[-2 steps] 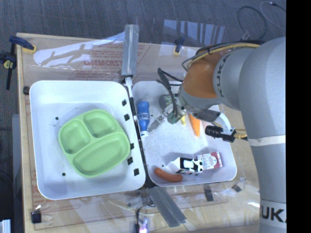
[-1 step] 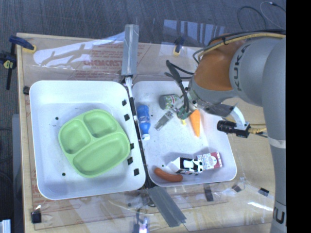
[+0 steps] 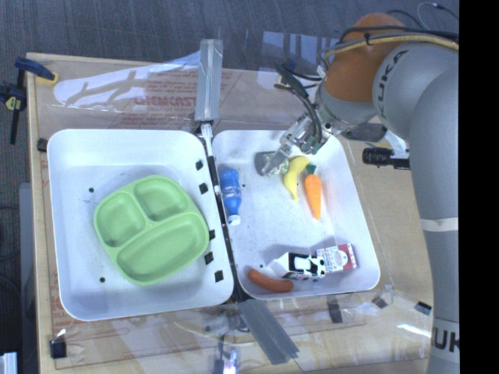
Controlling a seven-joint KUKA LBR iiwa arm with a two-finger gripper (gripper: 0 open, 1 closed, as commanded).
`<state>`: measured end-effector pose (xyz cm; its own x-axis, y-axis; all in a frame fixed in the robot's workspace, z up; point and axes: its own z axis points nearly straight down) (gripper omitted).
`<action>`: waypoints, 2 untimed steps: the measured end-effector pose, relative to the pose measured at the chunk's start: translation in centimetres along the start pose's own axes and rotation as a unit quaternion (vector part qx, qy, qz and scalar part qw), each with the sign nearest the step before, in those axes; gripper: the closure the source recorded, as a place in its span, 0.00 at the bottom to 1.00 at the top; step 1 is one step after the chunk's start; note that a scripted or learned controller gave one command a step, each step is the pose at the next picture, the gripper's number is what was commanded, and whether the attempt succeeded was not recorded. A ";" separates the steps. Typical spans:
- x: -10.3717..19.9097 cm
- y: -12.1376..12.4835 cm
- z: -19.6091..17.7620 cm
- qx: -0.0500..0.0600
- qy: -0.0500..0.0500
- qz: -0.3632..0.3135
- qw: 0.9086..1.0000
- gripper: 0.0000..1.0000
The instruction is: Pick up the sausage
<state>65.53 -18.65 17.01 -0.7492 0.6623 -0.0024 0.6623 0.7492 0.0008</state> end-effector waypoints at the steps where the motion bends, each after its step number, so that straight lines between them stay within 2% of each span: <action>1: 3.2 -6.0 0.9 0.001 0.001 0.013 1.000 0.00; 2: 5.6 3.3 6.5 -0.003 -0.004 0.085 0.996 0.00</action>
